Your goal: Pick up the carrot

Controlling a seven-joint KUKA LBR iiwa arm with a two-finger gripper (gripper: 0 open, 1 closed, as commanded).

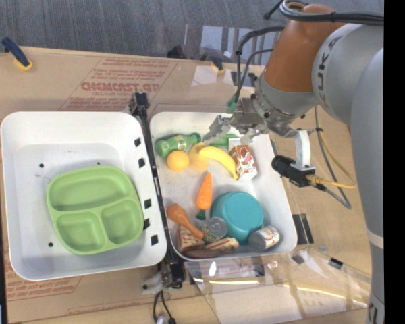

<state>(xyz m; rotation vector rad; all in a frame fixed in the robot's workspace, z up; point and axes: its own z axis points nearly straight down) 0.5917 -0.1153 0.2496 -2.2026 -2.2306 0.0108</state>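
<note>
The carrot (204, 191) is orange with a green stub at its near end. It lies almost upright in the picture, in the middle of the right bin (278, 184), between a banana (219, 159) and a teal bowl (238, 214). My gripper (231, 131) hangs over the back of that bin, above the banana and a green bottle (175, 142). Its fingers are spread open with nothing between them. The carrot sits well in front of the gripper, apart from it.
The right bin also holds an orange ball (178, 160), a red and white packet (244, 160), a small can (264, 237) and a brown-orange toy (182, 218). A green divided plate (94, 208) lies in the left bin (20, 154). A black clip (140, 103) sits between the bins.
</note>
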